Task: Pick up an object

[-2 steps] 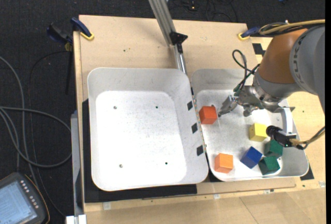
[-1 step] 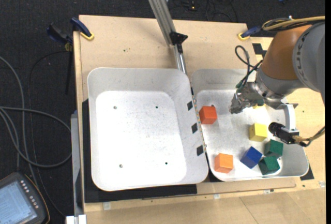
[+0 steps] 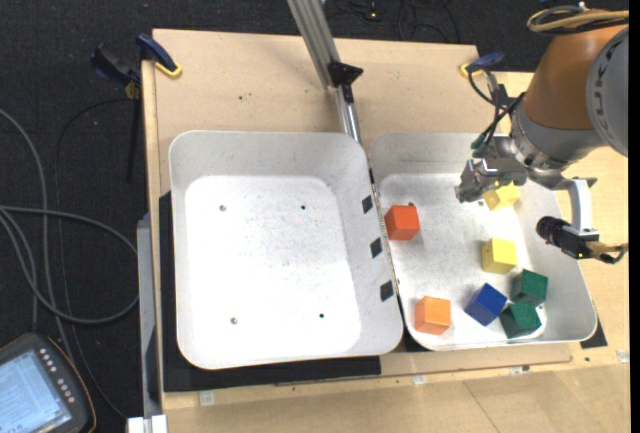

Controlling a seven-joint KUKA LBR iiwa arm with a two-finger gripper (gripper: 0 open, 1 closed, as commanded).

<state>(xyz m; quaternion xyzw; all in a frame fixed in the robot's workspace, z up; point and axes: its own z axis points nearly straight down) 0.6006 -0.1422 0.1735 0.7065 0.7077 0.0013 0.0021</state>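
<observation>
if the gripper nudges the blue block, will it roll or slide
Probably slide: the blue block looks flat-faced and stiff. It seems to touch a green block, so that would likely shift too. It looks small, so probably light.

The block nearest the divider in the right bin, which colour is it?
Orange block, seen in the camera view.

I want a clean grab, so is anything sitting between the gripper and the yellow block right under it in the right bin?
Nothing visible does. The gripper hangs directly beside the small yellow cube at the back of the right white bin. The second yellow cube lies apart, nearer the front.
</observation>
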